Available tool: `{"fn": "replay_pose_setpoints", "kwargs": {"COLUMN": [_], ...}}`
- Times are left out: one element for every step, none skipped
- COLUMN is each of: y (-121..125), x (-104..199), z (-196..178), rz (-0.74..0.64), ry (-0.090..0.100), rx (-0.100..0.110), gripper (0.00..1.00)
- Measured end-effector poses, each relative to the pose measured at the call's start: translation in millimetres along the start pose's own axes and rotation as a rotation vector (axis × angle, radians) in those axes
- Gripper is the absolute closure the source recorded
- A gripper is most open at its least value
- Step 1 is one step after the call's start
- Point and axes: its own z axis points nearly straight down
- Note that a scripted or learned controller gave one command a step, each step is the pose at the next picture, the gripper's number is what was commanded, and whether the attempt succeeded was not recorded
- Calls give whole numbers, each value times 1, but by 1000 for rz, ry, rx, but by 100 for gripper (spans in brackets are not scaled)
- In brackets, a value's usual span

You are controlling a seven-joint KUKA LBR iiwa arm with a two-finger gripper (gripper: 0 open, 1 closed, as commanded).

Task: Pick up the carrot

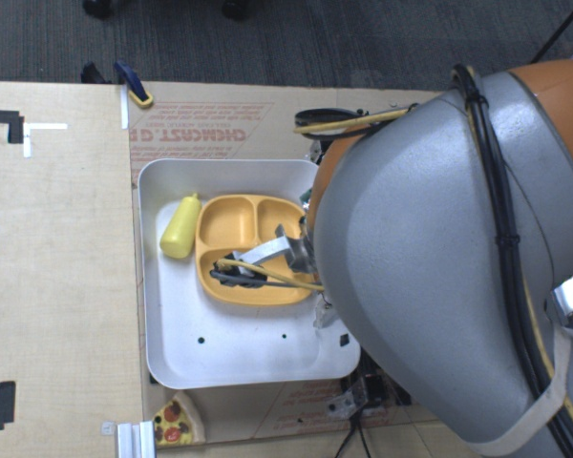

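Note:
A yellow divided plate [231,225] lies in the left white bin [229,351], toward its far right side. My gripper [298,240] hangs over the plate's right edge, mostly covered by the big grey arm [439,256] that reaches in from the right. A yellow squeeze bottle [180,226] lies just left of the plate, touching its rim. The arm hides the plate's right edge and the bin's right wall.
The arm's body covers nearly all of the right bin. A toy pizza slice [175,424] lies outside the bin at its near left corner. A blue and yellow tool [134,84] rests on the bench at the far left of the cardboard sheet.

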Motion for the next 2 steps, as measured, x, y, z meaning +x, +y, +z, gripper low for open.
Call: {"fn": "replay_pose_setpoints", "kwargs": {"y": [-77, -127], "x": [-31, -18], "z": [2, 1], "rz": [-155, 22], "ry": [-6, 0], "rx": [-3, -5], "gripper": [0, 0]}}
